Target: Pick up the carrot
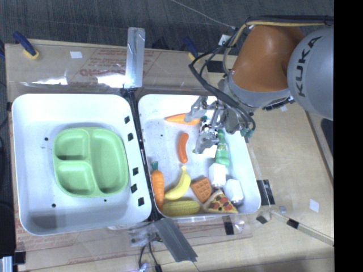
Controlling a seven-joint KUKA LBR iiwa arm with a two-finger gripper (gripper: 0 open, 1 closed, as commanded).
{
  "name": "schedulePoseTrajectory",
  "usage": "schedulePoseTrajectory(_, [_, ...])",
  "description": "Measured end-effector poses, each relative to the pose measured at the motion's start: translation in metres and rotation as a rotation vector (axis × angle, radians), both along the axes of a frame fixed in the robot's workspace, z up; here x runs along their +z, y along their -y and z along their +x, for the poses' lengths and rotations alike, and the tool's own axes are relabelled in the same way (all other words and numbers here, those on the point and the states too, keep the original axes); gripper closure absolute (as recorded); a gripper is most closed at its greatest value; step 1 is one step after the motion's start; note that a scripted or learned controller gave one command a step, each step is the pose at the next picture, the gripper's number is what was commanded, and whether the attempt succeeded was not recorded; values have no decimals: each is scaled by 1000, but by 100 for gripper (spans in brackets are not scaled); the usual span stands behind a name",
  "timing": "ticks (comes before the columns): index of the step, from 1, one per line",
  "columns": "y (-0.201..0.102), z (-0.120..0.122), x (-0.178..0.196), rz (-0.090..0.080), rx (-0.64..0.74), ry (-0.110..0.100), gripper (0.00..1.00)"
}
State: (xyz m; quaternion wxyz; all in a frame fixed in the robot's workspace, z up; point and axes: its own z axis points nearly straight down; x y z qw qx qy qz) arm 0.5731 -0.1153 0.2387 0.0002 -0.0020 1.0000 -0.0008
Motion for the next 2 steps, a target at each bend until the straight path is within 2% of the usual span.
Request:
schedulePoseTrajectory(1, [-81, -61, -47, 3, 325, -2, 0])
schedulePoseTrajectory(2, [-47, -89, -47, 2, 280, -1, 0])
